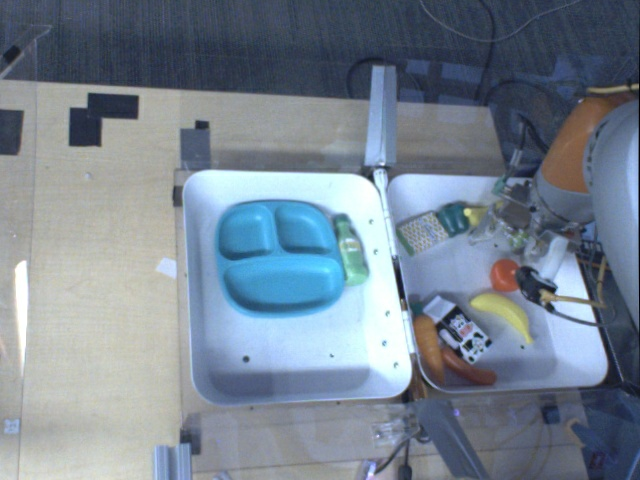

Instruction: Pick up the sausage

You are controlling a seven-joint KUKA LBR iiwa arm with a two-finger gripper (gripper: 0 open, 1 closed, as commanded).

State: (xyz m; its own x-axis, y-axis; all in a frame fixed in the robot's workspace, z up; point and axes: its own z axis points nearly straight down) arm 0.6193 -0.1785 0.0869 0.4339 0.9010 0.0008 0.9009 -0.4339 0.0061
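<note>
The sausage (468,371) lies flat, long axis left-right (slightly tilted); the tool's (527,240) state I cannot tell.

No writing can be made out from here. The small black-and-white printed box (465,334) in the right-hand white bin (580,368) carries bold markings, but they blur into patches. The flat grey packet with a fine speckled pattern (422,232) near that bin's far edge shows print too small to read.
</note>
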